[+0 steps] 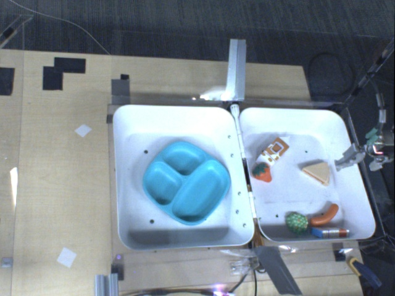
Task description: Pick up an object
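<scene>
Pincer (357,158) at right rim of right shallow white bin (290,117), finger state impossible to tell.
Inside that bin: tan triangular wedge (317,172) just beside pincer, small orange-and-white box (274,149) above red strawberry toy (263,172), green bumpy ball (297,222) beside orange sausage-shaped piece (324,214). Left white bin (133,125) carrying blue three-compartment plastic tray (186,181).

In the right bin (345,128) we see a tan wedge (317,172) lying flat near its middle, a strawberry (263,172) and patterned block (274,150) by its left wall, and a green ball (297,222), orange sausage (324,214) and marker (329,232) along its near wall.
</scene>
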`<state>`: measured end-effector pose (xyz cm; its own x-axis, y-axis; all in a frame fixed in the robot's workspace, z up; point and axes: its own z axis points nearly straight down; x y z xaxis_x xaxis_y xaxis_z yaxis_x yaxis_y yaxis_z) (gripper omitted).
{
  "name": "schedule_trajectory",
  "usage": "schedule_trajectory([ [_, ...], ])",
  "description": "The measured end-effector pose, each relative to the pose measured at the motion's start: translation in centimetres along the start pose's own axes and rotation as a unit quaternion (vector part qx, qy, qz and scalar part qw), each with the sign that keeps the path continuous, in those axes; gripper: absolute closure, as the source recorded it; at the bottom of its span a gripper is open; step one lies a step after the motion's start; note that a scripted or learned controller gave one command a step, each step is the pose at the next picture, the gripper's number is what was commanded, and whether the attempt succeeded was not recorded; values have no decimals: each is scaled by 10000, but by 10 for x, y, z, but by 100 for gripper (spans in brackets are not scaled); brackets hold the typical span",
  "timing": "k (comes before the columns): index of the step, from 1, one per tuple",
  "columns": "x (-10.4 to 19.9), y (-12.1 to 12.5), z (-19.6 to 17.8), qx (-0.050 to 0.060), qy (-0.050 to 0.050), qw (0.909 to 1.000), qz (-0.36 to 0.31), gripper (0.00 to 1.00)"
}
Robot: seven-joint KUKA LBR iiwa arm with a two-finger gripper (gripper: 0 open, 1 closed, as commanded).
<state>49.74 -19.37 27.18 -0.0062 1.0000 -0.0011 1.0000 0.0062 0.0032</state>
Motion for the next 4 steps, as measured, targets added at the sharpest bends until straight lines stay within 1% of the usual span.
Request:
schedule_trajectory([
  [1, 33, -10, 116, 7, 4, 10000, 54, 0],
  [2, 16, 93, 185, -29, -6, 9983, -579, 0],
  [3, 52, 171, 166, 17, -17, 9860, -1670, 0],
  [4, 52, 171, 166, 17, -18, 9860, -1670, 0],
])
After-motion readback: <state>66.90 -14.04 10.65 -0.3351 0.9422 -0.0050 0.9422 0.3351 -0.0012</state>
